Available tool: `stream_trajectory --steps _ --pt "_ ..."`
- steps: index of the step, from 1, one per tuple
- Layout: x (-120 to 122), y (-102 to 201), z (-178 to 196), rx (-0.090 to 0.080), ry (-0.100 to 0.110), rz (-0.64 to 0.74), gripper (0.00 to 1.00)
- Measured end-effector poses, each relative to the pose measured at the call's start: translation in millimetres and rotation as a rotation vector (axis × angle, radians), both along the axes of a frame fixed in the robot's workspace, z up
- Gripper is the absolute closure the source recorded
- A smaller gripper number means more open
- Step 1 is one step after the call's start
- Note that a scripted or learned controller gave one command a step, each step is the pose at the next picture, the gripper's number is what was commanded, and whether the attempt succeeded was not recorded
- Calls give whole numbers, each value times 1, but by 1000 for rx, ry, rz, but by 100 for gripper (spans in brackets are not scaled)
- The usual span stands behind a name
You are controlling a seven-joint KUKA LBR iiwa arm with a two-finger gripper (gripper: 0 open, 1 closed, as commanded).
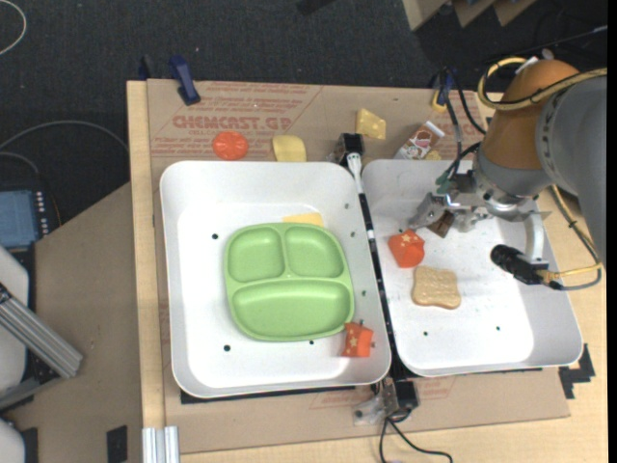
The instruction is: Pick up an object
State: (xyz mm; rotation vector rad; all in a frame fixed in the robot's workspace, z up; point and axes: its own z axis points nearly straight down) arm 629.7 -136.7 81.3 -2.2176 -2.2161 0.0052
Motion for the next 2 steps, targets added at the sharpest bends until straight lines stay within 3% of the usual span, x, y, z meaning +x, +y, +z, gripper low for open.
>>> stream_trajectory --steps 1,2 --pt "28 -31 58 -6 -15 0 0" --pt "-49 22 115 1 -5 3 0"
